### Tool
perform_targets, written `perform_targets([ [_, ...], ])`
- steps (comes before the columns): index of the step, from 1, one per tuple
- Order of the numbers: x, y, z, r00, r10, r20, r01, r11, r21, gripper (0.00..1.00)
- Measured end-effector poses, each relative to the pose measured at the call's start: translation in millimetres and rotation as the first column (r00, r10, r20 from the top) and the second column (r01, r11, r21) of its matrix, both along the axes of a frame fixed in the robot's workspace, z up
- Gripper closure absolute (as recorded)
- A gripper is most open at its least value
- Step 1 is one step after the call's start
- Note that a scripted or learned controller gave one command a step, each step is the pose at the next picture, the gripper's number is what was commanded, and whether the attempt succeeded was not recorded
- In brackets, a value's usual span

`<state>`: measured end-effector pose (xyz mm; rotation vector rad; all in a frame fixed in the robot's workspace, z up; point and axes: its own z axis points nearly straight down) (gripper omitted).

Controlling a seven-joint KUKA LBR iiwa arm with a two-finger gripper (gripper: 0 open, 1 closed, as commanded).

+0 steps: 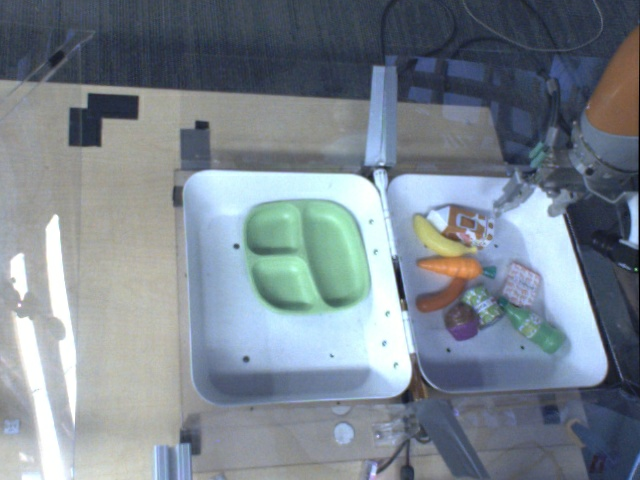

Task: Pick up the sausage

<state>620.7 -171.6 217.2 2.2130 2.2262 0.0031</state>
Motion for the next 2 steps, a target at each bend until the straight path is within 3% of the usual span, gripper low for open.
perform_targets([
  [1, 2, 2, 12, 1.000, 0.007, 0.006, -0.007, 1.000, -0.001, 1.00],
  [2, -38, 53, 71, 0.997, 0.073, 0.006, -0.073, 0.997, -0.001, 1.00],
])
